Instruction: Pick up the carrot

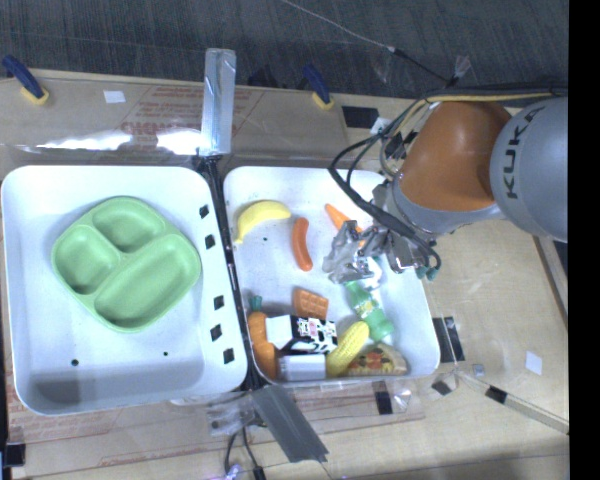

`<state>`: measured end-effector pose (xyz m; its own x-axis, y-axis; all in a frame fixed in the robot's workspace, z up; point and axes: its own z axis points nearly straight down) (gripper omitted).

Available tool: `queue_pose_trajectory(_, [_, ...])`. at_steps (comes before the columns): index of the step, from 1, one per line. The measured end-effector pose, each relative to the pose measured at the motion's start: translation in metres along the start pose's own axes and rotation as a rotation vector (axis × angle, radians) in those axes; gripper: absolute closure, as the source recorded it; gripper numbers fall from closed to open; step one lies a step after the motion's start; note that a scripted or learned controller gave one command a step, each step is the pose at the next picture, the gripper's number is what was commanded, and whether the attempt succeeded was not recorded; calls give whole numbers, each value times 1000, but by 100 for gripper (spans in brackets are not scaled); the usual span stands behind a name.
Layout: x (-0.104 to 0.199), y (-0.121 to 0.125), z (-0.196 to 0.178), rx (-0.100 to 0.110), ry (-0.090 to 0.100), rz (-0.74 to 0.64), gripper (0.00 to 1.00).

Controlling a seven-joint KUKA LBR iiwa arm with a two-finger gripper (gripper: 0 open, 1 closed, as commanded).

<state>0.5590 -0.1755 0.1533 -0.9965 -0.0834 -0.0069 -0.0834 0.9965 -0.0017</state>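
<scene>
Low in the frame, toys [320, 348] crowd the right bin [280, 183]; the carrot [337, 216], a small orange stub, lies just beside the gripper [352, 256], grip unclear.

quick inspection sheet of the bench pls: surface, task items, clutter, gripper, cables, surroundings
Surface: two white bins side by side; left bin holds a green divided plate.
Job's things: carrot lies in the right bin, near its far wall, just left of the gripper.
Clutter: banana, orange-red sausage, corn cob, green bottle, and more toys piled at the near wall.
Gripper: gripper low over the right bin, beside the carrot; nothing seen between its fingers.
Cables: black cables loop off the wrist.
Surroundings: blue clamps on the bench's far edge.
</scene>
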Motion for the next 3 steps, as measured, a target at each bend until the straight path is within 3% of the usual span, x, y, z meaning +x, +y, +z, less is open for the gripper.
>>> queue_pose_trajectory(1, [1,0,2,-1,4,0,0])
queue_pose_trajectory(2, [-52,-30,62,-1,6,181,0])
queue_pose_trajectory(3, [-55,-29,49,1,0,176,100])
